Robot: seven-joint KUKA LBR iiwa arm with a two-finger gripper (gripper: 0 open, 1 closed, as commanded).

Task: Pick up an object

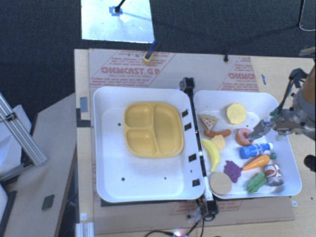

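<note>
Gripper point(257, 131) hangs low over the right bin point(285, 113), tip just right of the pink shrimp point(242, 137) and just above the blue bottle point(256, 149). Honestly can't tell whether its jaws are apart or holding anything, too blurry. Most of the arm is cut off at the right edge. Near the bottle: one carrot point(256, 162), one can point(272, 175), one banana point(213, 153), one grape bunch point(232, 171). Left bin point(106, 147) has one yellow divided plate point(153, 129).
</note>
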